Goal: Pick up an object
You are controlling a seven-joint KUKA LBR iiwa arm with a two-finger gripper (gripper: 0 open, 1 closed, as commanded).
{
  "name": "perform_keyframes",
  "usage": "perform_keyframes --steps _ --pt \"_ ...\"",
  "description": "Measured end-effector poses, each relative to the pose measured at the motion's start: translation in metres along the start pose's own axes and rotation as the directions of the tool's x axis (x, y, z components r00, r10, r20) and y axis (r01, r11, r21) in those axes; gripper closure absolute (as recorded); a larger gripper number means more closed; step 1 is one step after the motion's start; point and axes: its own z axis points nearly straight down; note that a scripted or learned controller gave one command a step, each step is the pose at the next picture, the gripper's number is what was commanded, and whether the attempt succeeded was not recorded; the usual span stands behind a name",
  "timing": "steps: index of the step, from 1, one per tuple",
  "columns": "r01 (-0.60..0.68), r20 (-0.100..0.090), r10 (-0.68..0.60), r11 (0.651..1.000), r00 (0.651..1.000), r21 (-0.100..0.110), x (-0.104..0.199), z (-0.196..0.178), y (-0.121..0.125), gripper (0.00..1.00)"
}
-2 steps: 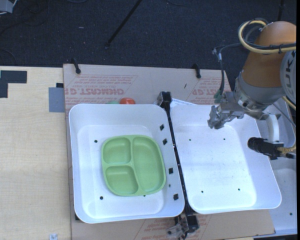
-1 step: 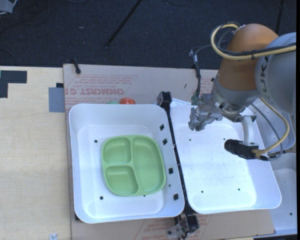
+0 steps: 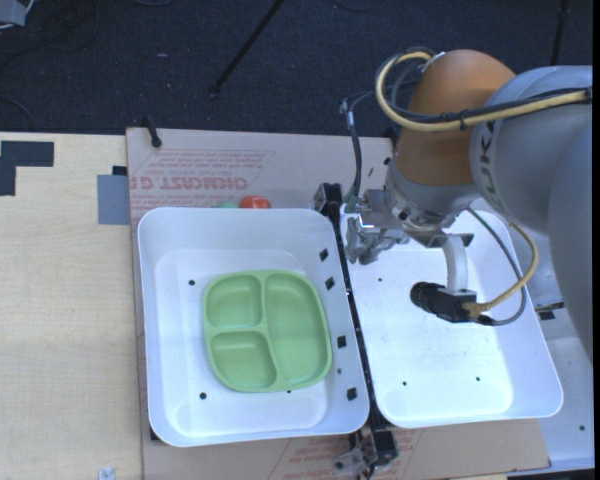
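Observation:
A light green divided plate [image 3: 267, 330] with three compartments lies flat in the left bin [image 3: 170, 268], slightly right of its middle. My gripper [image 3: 365, 240] hangs at the far left corner of the right bin [image 3: 480, 388], close to the divider between the two bins. It is above and to the right of the plate, apart from it. I see nothing held in it. The grey arm with its orange band [image 3: 450, 98] covers the far part of the right bin.
A red object [image 3: 255, 203] and a small green one [image 3: 225, 205] peek out just behind the left bin's far rim. A black fitting with a yellow cable [image 3: 442, 300] hangs from the arm over the right bin. Cardboard lies under both bins.

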Motion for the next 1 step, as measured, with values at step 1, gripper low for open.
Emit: perform_keyframes --steps 1 --pt "0.000 0.002 0.000 1.000 1.000 -0.004 0.0504 -0.0005 0.0229 1.00"
